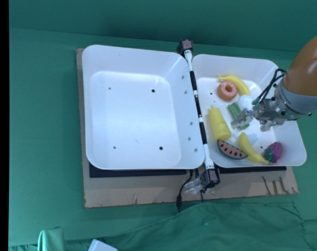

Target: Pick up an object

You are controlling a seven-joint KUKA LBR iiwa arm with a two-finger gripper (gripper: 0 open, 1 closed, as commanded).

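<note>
Right now the gripper (244, 118) sits low in the right bin (293, 140), centre-right of frame, arm reaching in from the right edge. Whether it's gripping anything: can't tell from this angle, the tip is mixed up w/ a green stalk-like toy (235, 110) and something pale beside it.

Candidate objs, all in the right bin: donut (227, 90) and banana (237, 82) toward upper part, yellow bottle-shaped toy (219, 123) just left of the gripper, watermelon slice (231, 149) and second banana (251, 147) at lower edge, purple-green piece (273, 152) lower right.

Judgement: best bet is to commit to the item directly under the tip, come down straight, lift slowly, since neighbours are crowded and could get nudged.

Surface: left bin (98, 61) is white w/ a few dark dots. Bins rest on cardboard (148, 195) over green cloth (43, 140); green backdrop at top.
</note>
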